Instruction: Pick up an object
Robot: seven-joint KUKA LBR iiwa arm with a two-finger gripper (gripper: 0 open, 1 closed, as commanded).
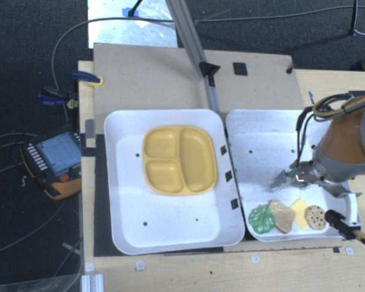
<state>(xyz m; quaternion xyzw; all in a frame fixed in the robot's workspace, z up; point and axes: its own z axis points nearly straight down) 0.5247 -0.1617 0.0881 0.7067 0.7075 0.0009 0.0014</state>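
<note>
Toy food items (287,216) lie along the right bin's (255,132) front edge. Gripper (284,181) hovers above them; finger state cannot be determined.

The grey, orange-banded arm (347,148) reaches leftward, its tool (286,180) angled down.

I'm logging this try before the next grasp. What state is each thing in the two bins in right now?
Yellow divided plate: upright in the left bin, compartments bare.
Green leaf piece: lying flat in the right bin, at the near edge.
Tan bread piece: lying flat, touching the leaf.
Yellow cheese slice: lying flat, beside the bread.
Cookie: lying flat, ungrasped.
Gripper: above the right bin, holding nothing visible.
</note>
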